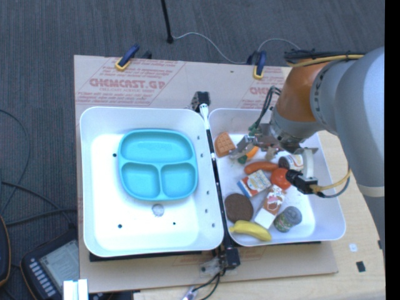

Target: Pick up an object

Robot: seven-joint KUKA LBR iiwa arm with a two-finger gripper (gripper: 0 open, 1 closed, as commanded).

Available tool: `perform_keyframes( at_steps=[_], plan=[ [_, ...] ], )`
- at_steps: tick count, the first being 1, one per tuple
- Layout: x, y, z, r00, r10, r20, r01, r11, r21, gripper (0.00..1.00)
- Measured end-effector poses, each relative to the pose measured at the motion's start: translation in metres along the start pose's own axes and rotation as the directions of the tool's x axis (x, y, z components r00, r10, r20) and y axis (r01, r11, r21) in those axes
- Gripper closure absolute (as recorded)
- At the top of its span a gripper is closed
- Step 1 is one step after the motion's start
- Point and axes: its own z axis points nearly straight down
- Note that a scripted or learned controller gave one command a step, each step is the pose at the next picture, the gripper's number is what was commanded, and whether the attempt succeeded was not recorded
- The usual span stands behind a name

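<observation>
the loose objects lie heaped in the right shallow white bin [325, 227]: a long orange-red carrot-shaped piece [260, 166] near the middle, a small red-and-white printed packet [256, 183] just below it, a round dark brown disc [238, 207] toward the bin's left wall, a yellow plastic banana [251, 230] at the front edge, a mottled grey-green lump [288, 219] beside it, and a tan waffle-like square [224, 144] up near the divider. the gripper [262, 144] hangs over the upper part of this heap, just above the carrot piece; i cannot tell how it is set or whether it has hold of anything. the left white bin [100, 167] holds a light blue three-compartment plastic tray [157, 164].
</observation>
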Motion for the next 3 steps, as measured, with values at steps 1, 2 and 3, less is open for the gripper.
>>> perform_keyframes(
  at_steps=[1,2,3],
  plan=[
    [-0.001,0.001,-0.011,1.0,0.001,0.0,-0.001,1.0,-0.003,1.0],
    [0.047,-0.085,-0.097,1.0,-0.001,-0.003,0.001,1.0,0.005,1.0],
    [0.061,-0.131,-0.119,1.0,0.0,-0.003,0.0,1.0,0.007,1.0]
  ],
)
